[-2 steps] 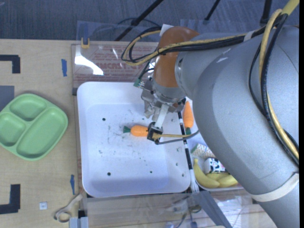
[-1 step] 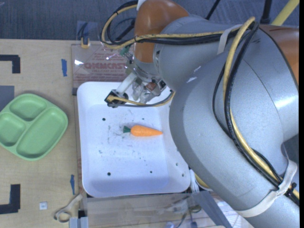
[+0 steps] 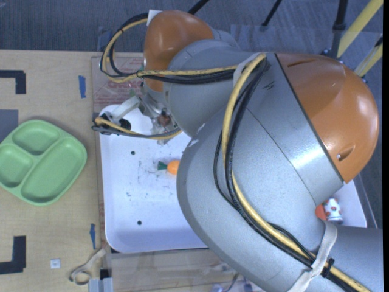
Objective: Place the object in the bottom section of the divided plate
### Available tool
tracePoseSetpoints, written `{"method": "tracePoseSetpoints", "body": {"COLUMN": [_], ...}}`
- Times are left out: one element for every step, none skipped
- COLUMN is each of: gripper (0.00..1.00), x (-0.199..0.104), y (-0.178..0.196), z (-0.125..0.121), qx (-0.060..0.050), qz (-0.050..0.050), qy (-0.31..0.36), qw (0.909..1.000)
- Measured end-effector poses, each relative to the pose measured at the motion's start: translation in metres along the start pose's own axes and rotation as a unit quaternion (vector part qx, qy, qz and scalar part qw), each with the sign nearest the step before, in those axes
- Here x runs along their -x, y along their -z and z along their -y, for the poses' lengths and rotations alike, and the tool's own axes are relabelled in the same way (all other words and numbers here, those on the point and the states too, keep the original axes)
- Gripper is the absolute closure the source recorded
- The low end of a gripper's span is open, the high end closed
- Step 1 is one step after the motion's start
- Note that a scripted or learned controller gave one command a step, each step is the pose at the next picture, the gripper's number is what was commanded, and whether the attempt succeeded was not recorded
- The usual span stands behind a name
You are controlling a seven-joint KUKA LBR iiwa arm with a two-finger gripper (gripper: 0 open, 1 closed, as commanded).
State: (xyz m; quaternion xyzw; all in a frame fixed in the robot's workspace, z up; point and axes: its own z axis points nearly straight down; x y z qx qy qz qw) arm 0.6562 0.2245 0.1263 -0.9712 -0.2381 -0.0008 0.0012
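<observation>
A green divided plate lies on the wooden bench at the left, outside the bins, with two small sections at its upper left and one large section at its lower right. A small orange object with a green tip lies in the left white bin, right at the edge of the arm's grey body. The gripper hangs over the bin's upper part, above and slightly left of the orange object, largely masked by the wrist and its yellow-black cables.
The arm's bulky grey and orange links cover most of the right bin and the view's right half. A small orange and white toy peeks out at the right. Black marks and blue tape sit on the bench.
</observation>
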Motion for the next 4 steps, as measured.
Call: {"method": "tracePoseSetpoints", "body": {"gripper": [0.0, 0.0, 0.0, 0.0], "x": [0.0, 0.0, 0.0, 0.0], "y": [0.0, 0.0, 0.0, 0.0], "z": [0.0, 0.0, 0.0, 0.0], "qx": [0.0, 0.0, 0.0, 0.0], "qz": [0.0, 0.0, 0.0, 0.0], "qy": [0.0, 0.0, 0.0, 0.0], "qw": [1.0, 1.0, 1.0, 1.0]}}
